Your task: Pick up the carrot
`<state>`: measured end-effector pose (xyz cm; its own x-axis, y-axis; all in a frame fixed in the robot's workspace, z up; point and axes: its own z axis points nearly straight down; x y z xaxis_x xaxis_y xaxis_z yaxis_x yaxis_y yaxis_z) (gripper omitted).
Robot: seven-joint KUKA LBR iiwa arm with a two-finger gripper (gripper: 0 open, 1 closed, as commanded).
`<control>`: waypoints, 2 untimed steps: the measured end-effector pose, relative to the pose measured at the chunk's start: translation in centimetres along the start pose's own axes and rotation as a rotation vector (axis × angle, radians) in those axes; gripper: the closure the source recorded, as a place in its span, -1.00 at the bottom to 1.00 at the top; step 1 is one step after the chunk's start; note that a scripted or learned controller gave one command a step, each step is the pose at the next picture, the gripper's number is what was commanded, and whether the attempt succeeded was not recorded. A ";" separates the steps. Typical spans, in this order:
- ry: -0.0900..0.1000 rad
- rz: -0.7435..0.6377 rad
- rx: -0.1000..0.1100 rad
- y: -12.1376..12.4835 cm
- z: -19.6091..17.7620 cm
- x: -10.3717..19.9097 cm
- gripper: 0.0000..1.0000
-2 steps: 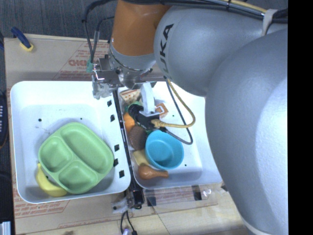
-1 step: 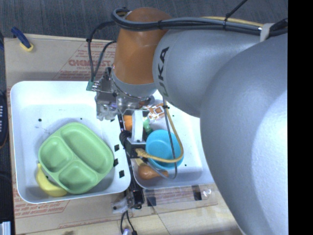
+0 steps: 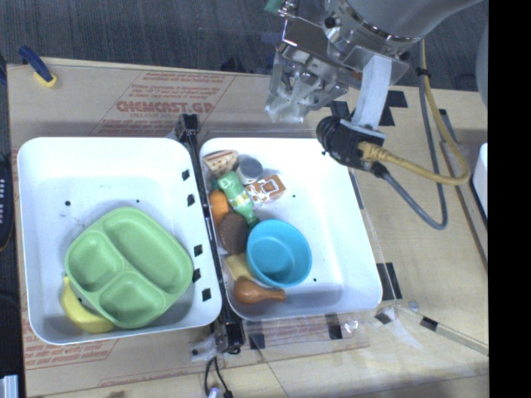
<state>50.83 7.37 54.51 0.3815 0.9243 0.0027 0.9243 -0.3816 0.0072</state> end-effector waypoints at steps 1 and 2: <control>-0.012 -0.148 0.021 -5.0 15.9 2.9 1.00; -0.010 -0.123 0.015 -2.4 15.7 -2.9 1.00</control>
<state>47.67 5.60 38.78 0.2650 0.9642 -0.0076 0.9642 -0.2650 -0.0083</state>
